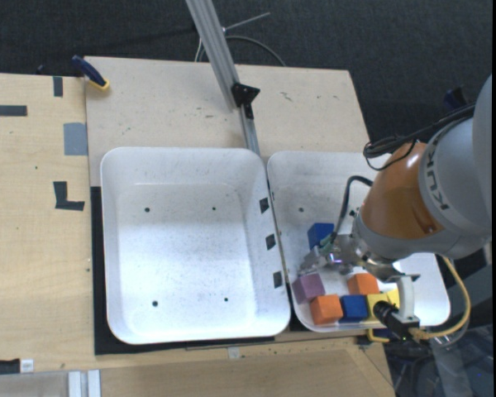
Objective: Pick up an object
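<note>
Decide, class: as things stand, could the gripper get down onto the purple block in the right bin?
Probably yes. The gripper hangs just above the purple block, whose top is uncovered, though the orange block crowds one side.

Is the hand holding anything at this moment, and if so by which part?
It cannot be told. The hand is low in the right bin, beside a blue block and a purple block, with nothing visibly between its fingers.

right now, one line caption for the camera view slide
Grey arm's gripper low in right white bin among small coloured blocks.
</note>
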You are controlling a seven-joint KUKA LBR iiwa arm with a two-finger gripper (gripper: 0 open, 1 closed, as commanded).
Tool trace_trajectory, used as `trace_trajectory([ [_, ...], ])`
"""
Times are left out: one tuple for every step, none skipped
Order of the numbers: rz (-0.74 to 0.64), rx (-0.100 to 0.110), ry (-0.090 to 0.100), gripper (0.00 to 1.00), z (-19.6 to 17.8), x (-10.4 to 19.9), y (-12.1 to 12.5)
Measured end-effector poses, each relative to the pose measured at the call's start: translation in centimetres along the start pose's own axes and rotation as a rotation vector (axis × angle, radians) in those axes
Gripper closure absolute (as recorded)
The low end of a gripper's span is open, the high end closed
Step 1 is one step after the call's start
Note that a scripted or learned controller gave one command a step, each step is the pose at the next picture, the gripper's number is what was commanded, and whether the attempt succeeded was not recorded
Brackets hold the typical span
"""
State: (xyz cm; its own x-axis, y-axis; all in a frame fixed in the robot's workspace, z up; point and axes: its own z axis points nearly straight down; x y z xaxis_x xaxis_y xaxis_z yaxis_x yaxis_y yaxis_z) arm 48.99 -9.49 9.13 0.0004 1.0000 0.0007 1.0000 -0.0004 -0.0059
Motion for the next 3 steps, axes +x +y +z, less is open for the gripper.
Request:
trace_trajectory([
  [-0.003, -0.006, -0.001, 0.0, -0.1, -0.4, 3.9],
  [-0.001, -0.001, 0.0, 0.0, 0.0, 0.0, 1.1],
  [-0.002, -0.003, 0.0, 0.0, 0.0, 0.2, 1.8],
])
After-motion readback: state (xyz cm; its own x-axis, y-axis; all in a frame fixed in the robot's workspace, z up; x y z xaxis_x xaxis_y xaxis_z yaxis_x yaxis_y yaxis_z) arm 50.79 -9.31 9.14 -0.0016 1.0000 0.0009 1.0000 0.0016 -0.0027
